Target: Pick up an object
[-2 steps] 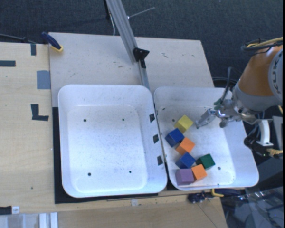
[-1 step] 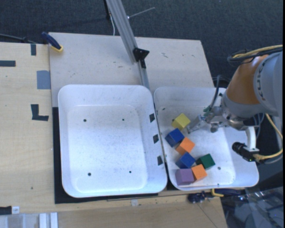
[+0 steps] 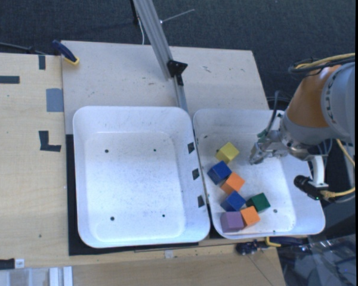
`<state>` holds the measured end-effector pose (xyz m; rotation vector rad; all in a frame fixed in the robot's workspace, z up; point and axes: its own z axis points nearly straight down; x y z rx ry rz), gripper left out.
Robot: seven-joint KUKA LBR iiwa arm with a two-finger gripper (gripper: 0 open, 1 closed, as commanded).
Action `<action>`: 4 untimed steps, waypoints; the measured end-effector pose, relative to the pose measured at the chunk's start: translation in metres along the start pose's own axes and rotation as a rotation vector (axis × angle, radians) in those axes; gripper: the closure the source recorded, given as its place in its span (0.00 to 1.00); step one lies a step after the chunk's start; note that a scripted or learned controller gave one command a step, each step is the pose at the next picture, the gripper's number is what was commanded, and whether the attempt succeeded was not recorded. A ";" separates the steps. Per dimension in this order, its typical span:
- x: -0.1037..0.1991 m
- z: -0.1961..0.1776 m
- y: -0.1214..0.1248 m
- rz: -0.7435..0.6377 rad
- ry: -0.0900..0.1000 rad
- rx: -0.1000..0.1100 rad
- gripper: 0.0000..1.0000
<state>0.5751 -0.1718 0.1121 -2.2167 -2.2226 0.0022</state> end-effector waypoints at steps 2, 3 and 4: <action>0.003 -0.106 0.001 0.000 -0.002 -0.007 1.00; -0.003 -0.150 0.002 0.001 -0.003 -0.007 1.00; 0.044 -0.154 0.001 -0.003 0.000 -0.002 1.00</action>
